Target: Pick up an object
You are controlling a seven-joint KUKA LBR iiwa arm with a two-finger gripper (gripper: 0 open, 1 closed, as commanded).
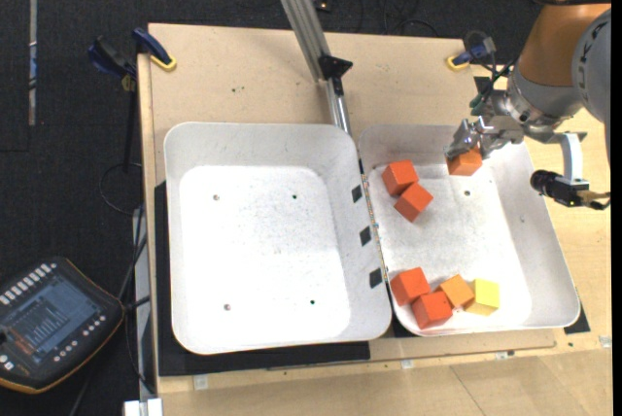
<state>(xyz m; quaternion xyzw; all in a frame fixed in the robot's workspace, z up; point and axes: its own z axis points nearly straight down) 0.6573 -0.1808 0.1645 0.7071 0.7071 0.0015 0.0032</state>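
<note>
An orange block sits at the tip of the gripper in the upper right of the frame, over the upper part of the right bin. The block appears lodged between the fingers, which are closed on it; whether it is lifted clear of the bin floor cannot be told. The arm, grey with an orange band, enters from the right edge of the frame and angles down toward the left.

Left of the gripper, in the same bin, two red-orange cubes lie touching each other, near the bin's left wall. At the lower part of the bin a row of four blocks lies close together: two red-orange blocks, an orange block at lower centre and a yellow block at the right end.

The left bin lies just beside the right one on the desk. A handheld control pendant rests at the lower left of the frame, off the desk.
</note>
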